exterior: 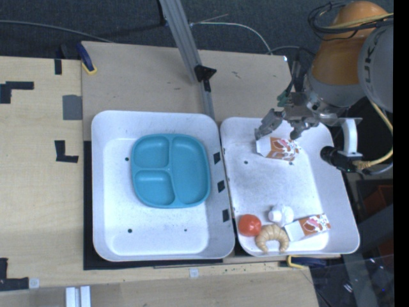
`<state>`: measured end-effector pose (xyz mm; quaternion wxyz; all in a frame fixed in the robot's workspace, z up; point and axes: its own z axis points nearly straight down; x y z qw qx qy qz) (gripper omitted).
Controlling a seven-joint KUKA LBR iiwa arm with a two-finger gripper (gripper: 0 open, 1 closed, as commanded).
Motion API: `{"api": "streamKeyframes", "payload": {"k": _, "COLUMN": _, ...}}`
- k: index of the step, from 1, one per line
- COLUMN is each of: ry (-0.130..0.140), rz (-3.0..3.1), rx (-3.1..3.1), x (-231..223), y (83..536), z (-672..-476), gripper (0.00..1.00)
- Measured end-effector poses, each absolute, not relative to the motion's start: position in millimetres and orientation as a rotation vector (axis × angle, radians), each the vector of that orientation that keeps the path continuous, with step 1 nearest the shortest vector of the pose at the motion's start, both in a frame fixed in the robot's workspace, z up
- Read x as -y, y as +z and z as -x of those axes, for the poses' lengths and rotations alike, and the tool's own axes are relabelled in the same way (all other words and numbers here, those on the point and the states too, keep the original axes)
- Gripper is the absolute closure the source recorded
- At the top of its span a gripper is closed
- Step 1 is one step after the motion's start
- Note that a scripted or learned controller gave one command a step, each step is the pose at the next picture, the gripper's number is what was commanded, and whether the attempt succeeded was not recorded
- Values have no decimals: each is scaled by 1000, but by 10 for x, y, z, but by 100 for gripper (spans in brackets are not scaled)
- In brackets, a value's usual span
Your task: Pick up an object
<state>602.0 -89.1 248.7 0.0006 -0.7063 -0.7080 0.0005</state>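
Note:
My gripper (280,131) hangs over the back of the right bin (332,171) with its two fingers spread open. Just below the fingertips lies a white carton with a red and orange print (279,148), flat on the bin floor and not held. At the front of the same bin lie a red ball-like fruit (250,224), a tan croissant (273,236), a small white object (280,213) and a second white and red carton (308,226).
The left bin (108,171) holds a blue divided plate (171,170). A grey metal pole (182,34) slants across the back of the bench toward the gap between the bins. The arm's grey and orange body (348,50) fills the upper right.

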Motion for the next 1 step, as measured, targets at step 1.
{"api": "streamKeyframes", "payload": {"k": 1, "ry": 1, "rz": 2218, "rx": 2223, "x": 892, "y": 2487, "z": -6020, "gripper": 0}}
